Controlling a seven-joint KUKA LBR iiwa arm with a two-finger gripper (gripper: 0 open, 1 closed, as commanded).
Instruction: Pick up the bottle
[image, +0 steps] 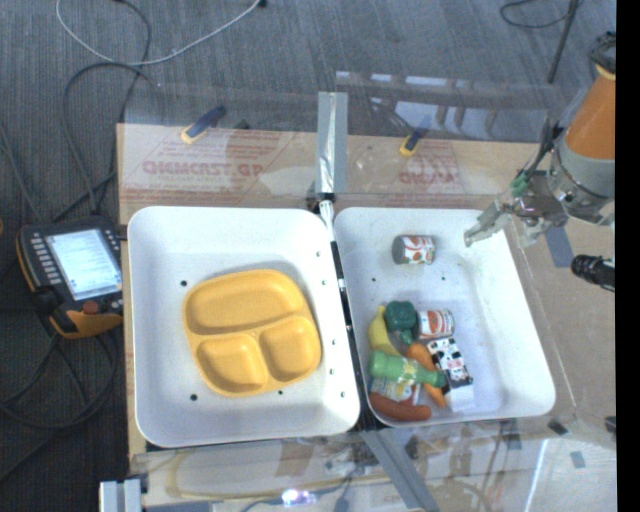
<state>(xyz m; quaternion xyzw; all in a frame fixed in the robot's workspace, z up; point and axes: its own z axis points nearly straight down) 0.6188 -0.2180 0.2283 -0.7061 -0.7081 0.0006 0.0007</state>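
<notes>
You see a brown bench (250, 165) over grey carpet, with two white bins. The right bin (520, 330) has bare floor around a lone can (413, 250). The green bottle (402, 368) lies in the lower pile, long axis left-right. The pincer (512, 212) hovers at the bin's upper right rim, holding nothing; its opening you cannot tell.

1. The tool (520, 212) hangs over the right bin's (520, 330) upper right rim, carrying nothing.
2. A small can (413, 249) lies alone near that bin's top.
3. The green bottle (400, 372) lies amid clutter at its lower left.
4. A yellow tray (252, 331) sits in the left bin (160, 250).
</notes>
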